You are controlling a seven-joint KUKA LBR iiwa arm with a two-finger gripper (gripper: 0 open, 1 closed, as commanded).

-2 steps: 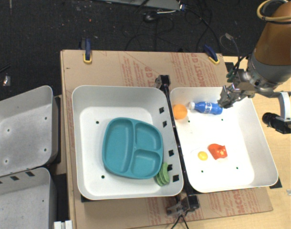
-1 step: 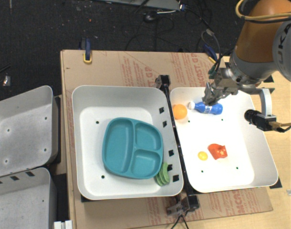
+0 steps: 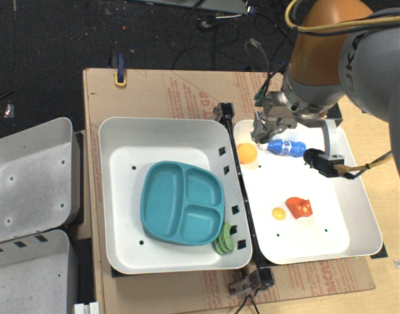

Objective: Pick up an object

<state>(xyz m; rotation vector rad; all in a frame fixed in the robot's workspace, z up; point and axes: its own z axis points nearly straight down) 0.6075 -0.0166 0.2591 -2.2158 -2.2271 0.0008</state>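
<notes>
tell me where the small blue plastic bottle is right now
The small blue plastic bottle lies on its side at the far end of the right white bin, beside the orange ball and just under the gripper.

A yellow clamp (image 3: 121, 78) grips the board's (image 3: 167, 97) far edge.

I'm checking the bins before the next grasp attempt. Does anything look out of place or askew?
Mostly tidy. One oddity: the green object in the left bin is wedged between the teal divided plate and the bin's wall, partly tucked under the plate's edge. The plate itself sits at a slant to the bin's sides.
</notes>
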